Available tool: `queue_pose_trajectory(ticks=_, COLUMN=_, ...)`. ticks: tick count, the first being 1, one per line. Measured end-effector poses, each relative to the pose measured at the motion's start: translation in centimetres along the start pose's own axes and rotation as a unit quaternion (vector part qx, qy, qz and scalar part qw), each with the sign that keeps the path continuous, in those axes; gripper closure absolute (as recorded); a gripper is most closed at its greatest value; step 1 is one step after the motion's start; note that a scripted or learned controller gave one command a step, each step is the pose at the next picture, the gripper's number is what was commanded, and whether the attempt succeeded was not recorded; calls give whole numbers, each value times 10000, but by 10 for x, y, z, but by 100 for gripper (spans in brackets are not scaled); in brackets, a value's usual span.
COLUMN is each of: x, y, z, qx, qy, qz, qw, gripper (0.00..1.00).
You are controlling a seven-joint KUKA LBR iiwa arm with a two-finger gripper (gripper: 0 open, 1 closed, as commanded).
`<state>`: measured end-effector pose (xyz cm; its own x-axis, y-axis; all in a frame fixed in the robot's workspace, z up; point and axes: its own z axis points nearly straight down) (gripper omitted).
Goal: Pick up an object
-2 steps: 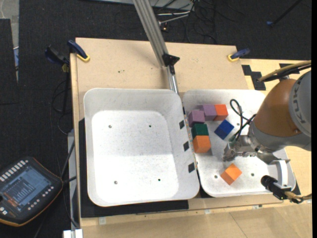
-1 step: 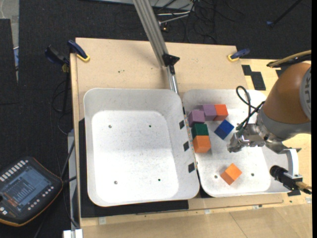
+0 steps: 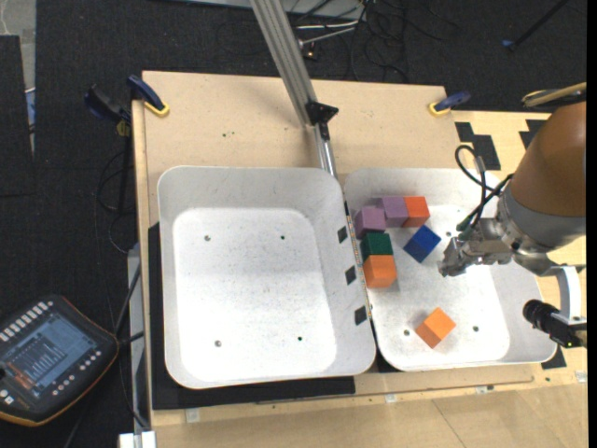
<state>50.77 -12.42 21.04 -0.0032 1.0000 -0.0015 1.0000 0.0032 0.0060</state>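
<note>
At the right of the frame the gripper (image 3: 454, 259) hovers over the right bin (image 3: 494, 343), just beside the blue block (image 3: 423, 243); whether it is spread or pressed together I cannot tell. Purple, green and orange blocks (image 3: 380, 271) cluster by the bin's left wall, one orange block (image 3: 435, 328) apart below.

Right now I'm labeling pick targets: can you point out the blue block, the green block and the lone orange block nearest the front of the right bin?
blue block (image 3: 423, 243), camera view, top face.
green block (image 3: 377, 244), camera view, top face.
lone orange block (image 3: 435, 327), camera view, top face.
</note>
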Motion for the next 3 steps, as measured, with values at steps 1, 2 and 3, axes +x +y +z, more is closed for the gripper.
queue_pose_trajectory(ticks=1, x=3, y=-4, z=-60, qx=-10, qy=-2, qz=-3, qw=10000, gripper=100)
queue_pose_trajectory(ticks=2, x=51, y=10, z=-64, qx=19, qy=9, qz=-19, qw=10000, gripper=100)
queue_pose_trajectory(ticks=3, x=101, y=18, z=-65, qx=25, qy=12, qz=-24, qw=10000, gripper=100)
